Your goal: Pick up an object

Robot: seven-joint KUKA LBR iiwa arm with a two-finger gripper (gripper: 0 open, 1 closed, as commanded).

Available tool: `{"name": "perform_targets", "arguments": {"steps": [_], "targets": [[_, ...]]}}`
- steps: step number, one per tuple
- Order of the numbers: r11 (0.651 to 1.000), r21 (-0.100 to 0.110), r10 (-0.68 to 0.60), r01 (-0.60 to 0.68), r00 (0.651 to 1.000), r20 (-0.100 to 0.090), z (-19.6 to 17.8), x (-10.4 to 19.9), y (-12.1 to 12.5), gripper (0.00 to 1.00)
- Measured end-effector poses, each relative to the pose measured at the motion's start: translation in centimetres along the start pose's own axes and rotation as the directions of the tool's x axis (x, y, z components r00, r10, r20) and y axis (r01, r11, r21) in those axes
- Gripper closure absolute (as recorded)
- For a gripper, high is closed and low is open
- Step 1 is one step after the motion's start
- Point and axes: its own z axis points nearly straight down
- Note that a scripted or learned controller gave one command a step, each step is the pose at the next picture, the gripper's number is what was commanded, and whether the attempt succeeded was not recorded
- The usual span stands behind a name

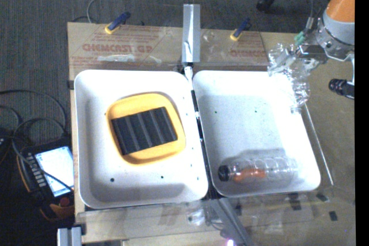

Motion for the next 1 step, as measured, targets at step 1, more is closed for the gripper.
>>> {"name": "perform_targets", "arguments": {"steps": [1], "targets": [[0.990, 0.000, -0.144, 0.144, 0.990, 0.002, 1.78, 1.37, -6.80, 0.00]]}}
